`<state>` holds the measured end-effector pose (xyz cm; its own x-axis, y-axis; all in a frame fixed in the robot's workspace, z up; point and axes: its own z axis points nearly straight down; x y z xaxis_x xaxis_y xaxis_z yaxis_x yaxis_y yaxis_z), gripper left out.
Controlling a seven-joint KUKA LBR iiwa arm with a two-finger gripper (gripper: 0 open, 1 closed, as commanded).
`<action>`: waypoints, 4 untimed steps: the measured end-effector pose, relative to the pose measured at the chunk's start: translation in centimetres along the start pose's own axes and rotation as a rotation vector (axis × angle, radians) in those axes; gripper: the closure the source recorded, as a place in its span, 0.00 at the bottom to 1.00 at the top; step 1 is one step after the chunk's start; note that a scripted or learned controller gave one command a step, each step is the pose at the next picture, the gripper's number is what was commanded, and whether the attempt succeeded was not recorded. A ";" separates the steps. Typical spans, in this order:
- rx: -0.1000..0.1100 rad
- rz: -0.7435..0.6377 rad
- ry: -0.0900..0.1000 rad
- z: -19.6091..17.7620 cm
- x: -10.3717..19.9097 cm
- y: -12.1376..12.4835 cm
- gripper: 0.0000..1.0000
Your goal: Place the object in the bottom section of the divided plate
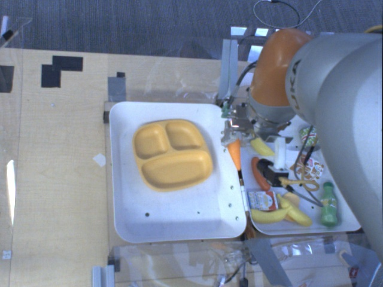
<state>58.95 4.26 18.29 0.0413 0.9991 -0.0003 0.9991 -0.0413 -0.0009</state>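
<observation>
Plate [173,155]: smooth yellow plastic, three dips, left bin [128,220]
Carrot [234,154]: orange, pointy, between bins
Claw [234,130]: above carrot; grip unclear

Bright, even overhead light, colours clean. White left bin [173,220] near blown out, with a soft grey shadow across its lower floor. Yellow divided plate [173,154] shows mild sheen, soft shadow under its rim. Arm [335,88] is close to the lens, big and slightly soft. Right bin [353,223] clutter sits in arm shade, small items perhaps blurred. Clear panel at far left catches glare streaks.
</observation>
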 end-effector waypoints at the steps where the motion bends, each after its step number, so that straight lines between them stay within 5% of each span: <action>1: 0.000 -0.008 -0.001 -5.0 6.0 -0.6 1.00; 2: 0.001 -0.175 -0.001 0.2 11.2 2.4 1.00; 3: 0.001 -0.175 -0.001 0.1 11.2 2.4 0.00; 4: -0.002 -0.167 0.000 6.3 10.8 3.7 0.00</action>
<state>63.08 14.85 12.01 -0.1250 0.9922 0.0001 0.9922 0.1250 0.0008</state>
